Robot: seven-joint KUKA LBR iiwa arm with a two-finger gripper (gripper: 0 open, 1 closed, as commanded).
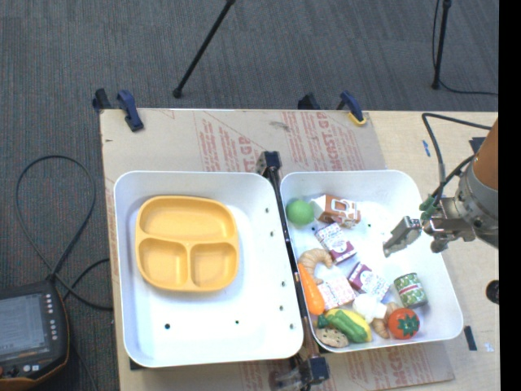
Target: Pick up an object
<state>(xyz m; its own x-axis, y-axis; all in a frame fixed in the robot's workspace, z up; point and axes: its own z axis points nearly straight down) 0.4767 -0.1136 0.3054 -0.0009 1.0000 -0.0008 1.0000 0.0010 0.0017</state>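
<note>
The right bin holds several toy foods: a green ball, a brown and white carton, a pink and white packet, a croissant, an orange carrot, a green can, a red tomato and a yellow-green vegetable. My gripper hangs over the right side of this bin, above bare white floor, up and left of the green can. Nothing shows in its grasp.
The left bin carries a yellow three-compartment plate. Blue clamps grip the cardboard bench at the back. A tablet and cables lie on the carpet to the left.
</note>
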